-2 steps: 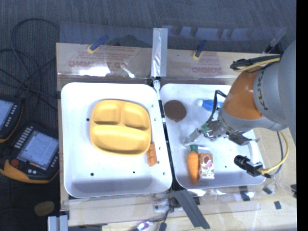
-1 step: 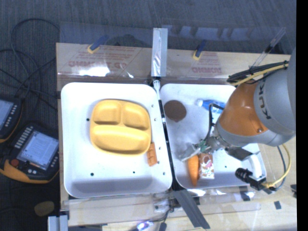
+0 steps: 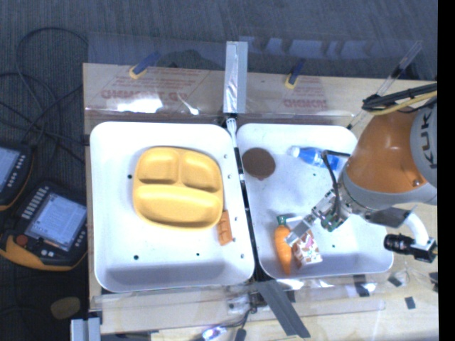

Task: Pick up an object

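In the right bin [image 3: 370,261] an orange carrot [image 3: 283,251] lies near the front wall. A small white and red packet [image 3: 307,250] sits right beside it. My gripper [image 3: 301,230] hangs low just above the packet and the carrot's top end, reaching in from the grey and orange arm [image 3: 387,165]. A small green piece [image 3: 282,220] shows at the carrot's top, left of the gripper. A brown disc [image 3: 258,163] lies at the bin's back left. A blue and white bottle [image 3: 310,155] lies at the back, partly hidden by the arm.
The left bin [image 3: 114,261] holds a yellow divided tray [image 3: 178,186] and a small orange piece [image 3: 225,228] against its right wall. A handheld controller [image 3: 44,222] and cables lie left of the bench.
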Robot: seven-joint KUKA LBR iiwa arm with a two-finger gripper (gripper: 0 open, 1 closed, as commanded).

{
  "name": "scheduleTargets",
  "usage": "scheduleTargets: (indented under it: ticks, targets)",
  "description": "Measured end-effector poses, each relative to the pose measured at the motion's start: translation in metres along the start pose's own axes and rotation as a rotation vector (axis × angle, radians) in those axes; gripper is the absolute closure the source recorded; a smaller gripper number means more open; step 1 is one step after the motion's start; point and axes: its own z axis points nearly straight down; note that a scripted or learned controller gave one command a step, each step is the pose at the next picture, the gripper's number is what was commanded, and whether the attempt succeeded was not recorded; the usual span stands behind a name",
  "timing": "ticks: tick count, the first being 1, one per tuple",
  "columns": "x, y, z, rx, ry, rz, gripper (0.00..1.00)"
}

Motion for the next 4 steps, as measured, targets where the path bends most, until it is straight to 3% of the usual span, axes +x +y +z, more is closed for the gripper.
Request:
scheduleTargets:
  ticks: [1, 2, 3, 4]
  targets:
    - [0.009, 0.007, 0.053, -0.002, 0.002, 0.170, 0.00]
    - [0.010, 0.008, 0.045, -0.002, 0.004, 0.171, 1.00]
    - [0.035, 0.088, -0.035, 0.001, 0.000, 0.248, 1.00]
    - [0.038, 0.114, -0.045, 0.004, -0.002, 0.584, 1.00]
